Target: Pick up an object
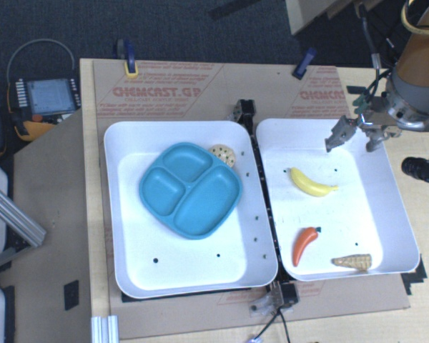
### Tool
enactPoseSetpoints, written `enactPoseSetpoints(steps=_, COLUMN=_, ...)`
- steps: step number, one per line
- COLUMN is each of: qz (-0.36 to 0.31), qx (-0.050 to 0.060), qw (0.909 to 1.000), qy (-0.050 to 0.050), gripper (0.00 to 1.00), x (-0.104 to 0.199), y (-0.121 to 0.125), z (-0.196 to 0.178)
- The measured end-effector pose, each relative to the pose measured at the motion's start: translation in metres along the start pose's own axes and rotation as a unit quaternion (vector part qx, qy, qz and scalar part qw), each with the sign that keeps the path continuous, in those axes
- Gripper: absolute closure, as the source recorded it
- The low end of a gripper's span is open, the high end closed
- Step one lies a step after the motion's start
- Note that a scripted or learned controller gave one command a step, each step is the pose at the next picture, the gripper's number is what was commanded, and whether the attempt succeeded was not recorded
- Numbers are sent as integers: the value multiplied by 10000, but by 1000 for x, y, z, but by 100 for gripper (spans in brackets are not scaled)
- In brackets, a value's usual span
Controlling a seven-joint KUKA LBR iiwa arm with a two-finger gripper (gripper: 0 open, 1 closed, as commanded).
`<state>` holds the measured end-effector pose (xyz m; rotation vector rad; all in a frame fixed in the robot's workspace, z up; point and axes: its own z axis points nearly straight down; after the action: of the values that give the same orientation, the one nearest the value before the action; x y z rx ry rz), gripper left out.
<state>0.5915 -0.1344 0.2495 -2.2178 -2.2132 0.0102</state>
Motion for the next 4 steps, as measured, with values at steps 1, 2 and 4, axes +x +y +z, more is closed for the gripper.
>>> enactPoseSetpoints(steps=1, qz=-12, qx=-56, qw=10000, qy=-9, gripper=0, x=0, y=2, z=-6)
enactPoseSetpoints(steps=2, qz=-6, qx=-14, qw=10000, qy=0, gripper=0, x=-8, y=5, z=52)
enactPoseSetpoints(steps=4, qz=-13, qx=-38, qw=10000, qy=7, gripper=0, x=-7, y=15, z=141)
